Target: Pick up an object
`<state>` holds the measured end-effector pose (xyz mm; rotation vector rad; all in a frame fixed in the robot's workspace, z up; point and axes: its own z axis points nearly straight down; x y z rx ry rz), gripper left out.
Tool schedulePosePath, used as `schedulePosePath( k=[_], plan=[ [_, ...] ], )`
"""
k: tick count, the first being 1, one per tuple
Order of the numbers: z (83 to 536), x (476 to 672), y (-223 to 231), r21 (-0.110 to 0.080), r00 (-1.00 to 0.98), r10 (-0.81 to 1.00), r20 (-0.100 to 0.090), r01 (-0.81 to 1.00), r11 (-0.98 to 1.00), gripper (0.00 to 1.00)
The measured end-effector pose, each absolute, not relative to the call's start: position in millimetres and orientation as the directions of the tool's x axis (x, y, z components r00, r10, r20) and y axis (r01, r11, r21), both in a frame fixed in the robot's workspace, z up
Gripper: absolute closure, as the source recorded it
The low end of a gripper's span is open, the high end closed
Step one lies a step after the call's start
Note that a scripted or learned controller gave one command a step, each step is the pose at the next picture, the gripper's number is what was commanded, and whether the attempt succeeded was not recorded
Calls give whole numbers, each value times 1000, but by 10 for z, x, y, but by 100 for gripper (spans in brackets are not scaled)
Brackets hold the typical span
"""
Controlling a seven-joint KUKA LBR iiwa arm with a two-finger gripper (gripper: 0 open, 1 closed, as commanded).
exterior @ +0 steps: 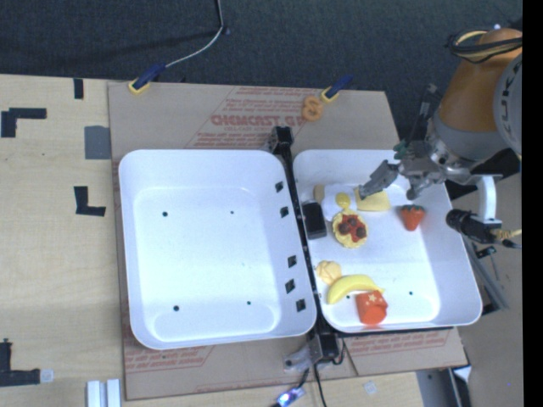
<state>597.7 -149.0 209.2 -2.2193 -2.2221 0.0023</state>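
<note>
The right bin [441, 261] holds several toy foods. A yellow cheese wedge [373, 201] lies near its back, with a small yellow piece [342, 200] to its left and a fruit tart [350, 229] just in front. A strawberry [412, 218] sits to the right. Near the front lie a banana [348, 287], a red pepper [371, 307] and a pale yellow lump [328, 270]. My gripper [394, 186] hangs open over the back of this bin. One finger points down-left at the cheese wedge and the other is above the strawberry. Nothing is between the fingers.
The left bin [204, 253] stands beside the right one, with a black divider clip strip [293, 227] between them. A black block [314, 220] lies by the right bin's left wall. The grey and orange arm [484, 100] comes in from the right.
</note>
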Motion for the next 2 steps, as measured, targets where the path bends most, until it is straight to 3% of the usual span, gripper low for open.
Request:
schedulePosePath(
  k=[1, 2],
  plan=[
    [901, 6257, -1927, -5, 0, 1000, 3, 1000, 0, 0],
    [846, 6695, -2215, 3, -2, 1000, -1, 1000, 2, 0]
  ],
)
